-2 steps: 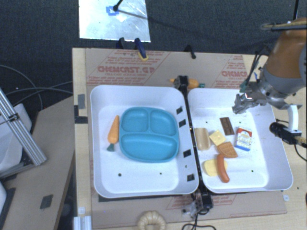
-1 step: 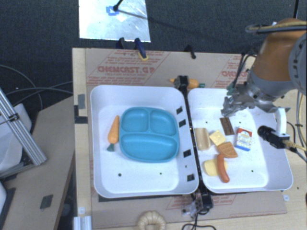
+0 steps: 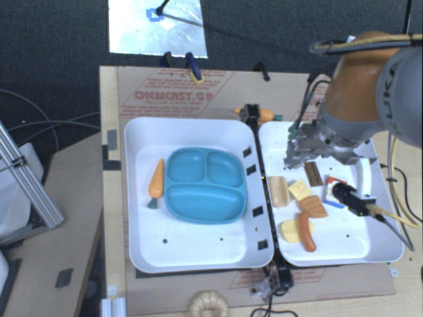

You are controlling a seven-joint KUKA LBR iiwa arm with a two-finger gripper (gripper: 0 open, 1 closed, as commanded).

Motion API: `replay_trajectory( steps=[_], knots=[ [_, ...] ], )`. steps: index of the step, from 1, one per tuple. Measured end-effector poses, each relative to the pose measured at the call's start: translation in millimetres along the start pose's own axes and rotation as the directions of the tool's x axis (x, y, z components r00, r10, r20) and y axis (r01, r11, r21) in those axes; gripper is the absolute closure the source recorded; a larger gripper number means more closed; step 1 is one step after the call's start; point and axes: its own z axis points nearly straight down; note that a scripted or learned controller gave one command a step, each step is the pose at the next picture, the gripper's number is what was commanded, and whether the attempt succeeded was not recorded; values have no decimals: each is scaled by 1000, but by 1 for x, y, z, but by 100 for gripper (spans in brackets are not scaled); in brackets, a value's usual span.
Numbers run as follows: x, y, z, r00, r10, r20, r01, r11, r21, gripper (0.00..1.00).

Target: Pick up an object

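over the right bin (image 3: 380, 240), the gripper (image 3: 295, 156) is hanging low above the toy food, and i cannot tell its state. just beneath, a bread slice (image 3: 278, 191) and sausage (image 3: 307, 231) are lying unlifted; picking is looking undone.

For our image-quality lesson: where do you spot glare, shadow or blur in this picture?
Camera view: glare on the reflective sheet at top; soft shadow beneath the arm across the right bin; the blue divided plate and carrot evenly lit; small foods slightly soft.
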Motion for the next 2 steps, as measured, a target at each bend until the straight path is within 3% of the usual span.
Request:
replay_trajectory(
  steps=[2],
  knots=[
    [87, -23, 19, 1000, 2, 0, -2, 1000, 1, 100]
  ],
)
